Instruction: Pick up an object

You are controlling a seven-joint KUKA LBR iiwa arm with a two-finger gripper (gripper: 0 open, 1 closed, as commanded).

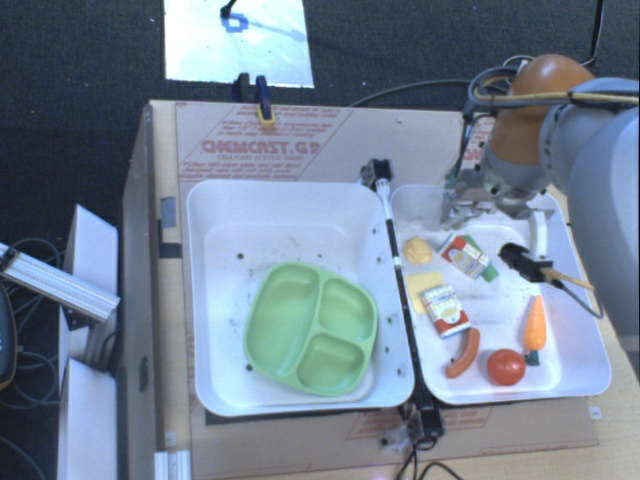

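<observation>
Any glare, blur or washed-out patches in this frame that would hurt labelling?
Camera view: light is even, shadows faint; the pale sheet on the floor glares white; the right bin washes out at its far corner around the gripper, softening its outline; the green tray reads clearly.

Arm (600,148) runs off the right edge. Gripper (465,206) blurs against the pale bin wall (420,196). You cannot read the print on upper carton (466,257) or lower carton (445,310). Yellow slice (418,286) lies partly under the lower carton. Dark object (5,340) cut by left edge.
</observation>
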